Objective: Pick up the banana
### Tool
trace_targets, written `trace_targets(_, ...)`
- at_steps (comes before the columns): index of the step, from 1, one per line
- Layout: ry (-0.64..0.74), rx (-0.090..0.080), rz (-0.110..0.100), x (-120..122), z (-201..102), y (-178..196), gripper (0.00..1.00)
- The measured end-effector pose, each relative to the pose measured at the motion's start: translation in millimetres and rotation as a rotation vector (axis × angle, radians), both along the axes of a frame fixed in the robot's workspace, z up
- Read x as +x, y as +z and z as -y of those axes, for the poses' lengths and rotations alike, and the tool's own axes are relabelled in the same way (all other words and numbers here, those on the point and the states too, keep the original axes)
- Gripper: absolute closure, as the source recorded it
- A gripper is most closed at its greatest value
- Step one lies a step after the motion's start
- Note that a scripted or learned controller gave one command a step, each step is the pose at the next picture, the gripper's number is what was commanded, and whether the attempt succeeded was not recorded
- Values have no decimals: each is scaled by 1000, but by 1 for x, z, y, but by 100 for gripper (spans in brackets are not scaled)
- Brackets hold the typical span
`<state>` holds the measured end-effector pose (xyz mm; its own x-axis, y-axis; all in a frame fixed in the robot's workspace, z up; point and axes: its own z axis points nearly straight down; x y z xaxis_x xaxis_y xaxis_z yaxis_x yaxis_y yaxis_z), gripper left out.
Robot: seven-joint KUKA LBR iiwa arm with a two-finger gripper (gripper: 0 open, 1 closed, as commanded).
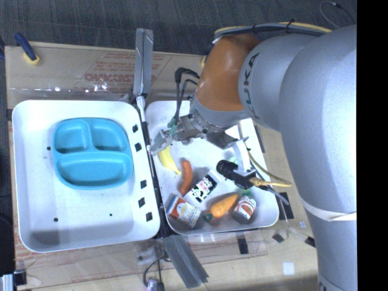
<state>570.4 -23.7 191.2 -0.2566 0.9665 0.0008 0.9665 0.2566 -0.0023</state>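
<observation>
The end effector [165,139] hangs just above the banana [168,161] — finger spread unclear; arm lettering reads partly "KU".

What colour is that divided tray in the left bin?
The divided tray is light blue, seen in the camera view.

Grey arm [303,102] reaches left, its pincer [163,139] angled low.

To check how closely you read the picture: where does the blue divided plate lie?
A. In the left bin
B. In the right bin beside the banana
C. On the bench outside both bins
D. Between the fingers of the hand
A: the blue divided plate lies flat in the left bin, apart from the banana in the right bin.
</observation>
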Motion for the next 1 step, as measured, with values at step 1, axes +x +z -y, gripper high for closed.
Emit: trace_targets(1, -2, -1, -3, -18, -5, -1, 0)
